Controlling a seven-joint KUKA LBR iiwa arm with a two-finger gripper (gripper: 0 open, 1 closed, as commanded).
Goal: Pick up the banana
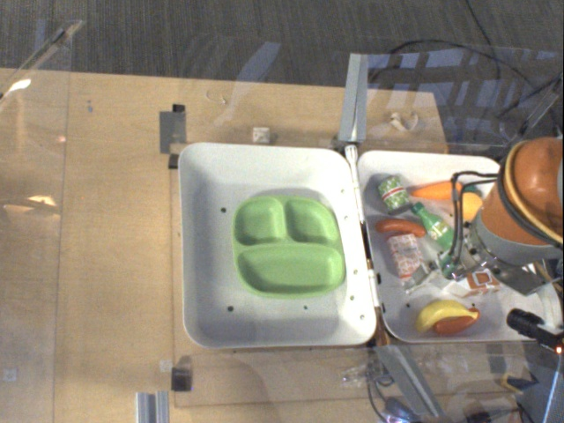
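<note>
My jaws: I cannot tell whether they are spread or pressed together; my gripper [458, 267] hangs low over the right bin [385, 320], and its tips are lost in clutter and wrist hardware. Nothing yellow shows between them, so I log no hold.

Banana [438, 313]: lying flat on the floor of the right bin, near the front wall, touching a red-orange piece [458, 325] on its right side. It sits apart from my gripper, toward the front of the bin.

Other contents of that bin: a clear packet [405, 255] just beside my tips, a red sausage-like item [398, 226], a green bottle [432, 222], a small can [392, 191], and a carrot [434, 189] at the back. Left bin [203, 236] holds a green divided plate [288, 245].

Progress, as I judge it: the pick is not done. I am over the correct bin but not over the banana. Left to do: shift toward the front wall, centre over the banana, descend, close on it, lift clear.

Risk noted: the red-orange piece lies against the banana and may get pinched along with it.
</note>
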